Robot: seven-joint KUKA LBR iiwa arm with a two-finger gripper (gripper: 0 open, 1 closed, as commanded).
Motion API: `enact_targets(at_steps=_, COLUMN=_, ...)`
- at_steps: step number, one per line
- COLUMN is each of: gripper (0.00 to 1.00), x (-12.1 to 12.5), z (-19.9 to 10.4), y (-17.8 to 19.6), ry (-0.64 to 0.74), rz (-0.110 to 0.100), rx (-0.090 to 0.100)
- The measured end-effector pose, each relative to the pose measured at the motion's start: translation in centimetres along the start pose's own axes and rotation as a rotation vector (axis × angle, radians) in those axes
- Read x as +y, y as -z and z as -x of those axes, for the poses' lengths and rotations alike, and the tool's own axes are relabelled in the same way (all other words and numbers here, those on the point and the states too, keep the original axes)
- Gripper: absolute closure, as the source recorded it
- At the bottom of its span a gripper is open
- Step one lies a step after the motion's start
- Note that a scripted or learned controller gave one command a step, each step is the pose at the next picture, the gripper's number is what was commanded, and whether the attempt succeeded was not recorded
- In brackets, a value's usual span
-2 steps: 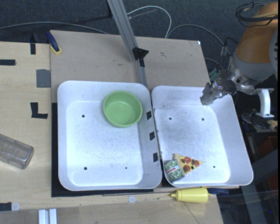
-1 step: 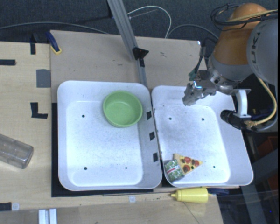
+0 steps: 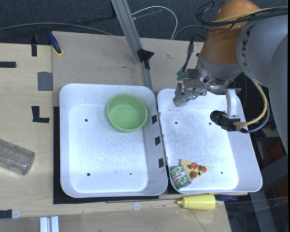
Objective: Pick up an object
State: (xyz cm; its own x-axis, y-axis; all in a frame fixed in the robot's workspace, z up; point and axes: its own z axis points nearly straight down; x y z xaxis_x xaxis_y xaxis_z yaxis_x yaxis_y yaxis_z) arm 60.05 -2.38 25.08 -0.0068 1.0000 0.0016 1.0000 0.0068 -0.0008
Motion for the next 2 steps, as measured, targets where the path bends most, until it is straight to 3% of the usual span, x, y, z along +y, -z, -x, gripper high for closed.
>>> enact_targets(at_steps=2, gripper=1.0, x=2.7, z=-11.5, y=-2.6, ry=0.0, rz=-0.002, rx=-0.001)
